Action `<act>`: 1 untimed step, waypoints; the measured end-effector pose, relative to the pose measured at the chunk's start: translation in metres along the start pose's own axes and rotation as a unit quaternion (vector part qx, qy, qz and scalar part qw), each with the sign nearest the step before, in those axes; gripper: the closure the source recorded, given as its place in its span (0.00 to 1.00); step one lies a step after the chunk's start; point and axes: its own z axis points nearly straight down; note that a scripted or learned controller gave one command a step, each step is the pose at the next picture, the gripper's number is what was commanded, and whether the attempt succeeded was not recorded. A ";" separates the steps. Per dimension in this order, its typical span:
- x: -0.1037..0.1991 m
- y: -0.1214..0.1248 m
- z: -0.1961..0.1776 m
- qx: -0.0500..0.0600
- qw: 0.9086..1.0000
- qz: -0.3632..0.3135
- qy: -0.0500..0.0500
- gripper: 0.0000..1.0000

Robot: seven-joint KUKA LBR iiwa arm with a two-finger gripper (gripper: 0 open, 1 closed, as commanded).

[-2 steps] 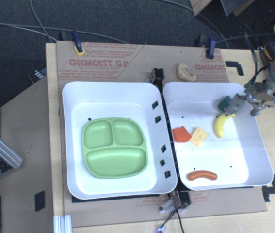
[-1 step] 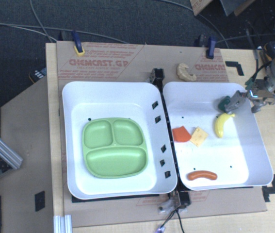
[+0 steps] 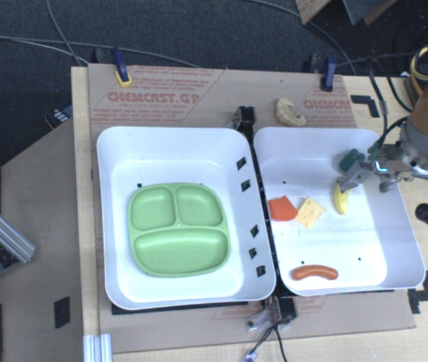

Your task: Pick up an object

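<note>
Near the back of the right bin (image 3: 395,225), a small yellow banana-like piece (image 3: 340,200) lies on the floor, with the gripper (image 3: 353,173) just above and beside it; its fingers look parted and nothing sits between them. My guess is that the yellow piece is the target. It is small and curved, so a closing pinch slightly off-centre could squirt it sideways or close on air. An orange wedge (image 3: 282,208) and a pale yellow cheese slice (image 3: 309,212) lie close together nearby, and a sausage (image 3: 315,273) rests near the front wall; none blocks the approach. A green divided tray (image 3: 178,228) fills the left bin (image 3: 115,157).
</note>
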 end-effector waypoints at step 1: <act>0.002 -0.003 0.063 0.000 1.000 0.000 0.000 0.00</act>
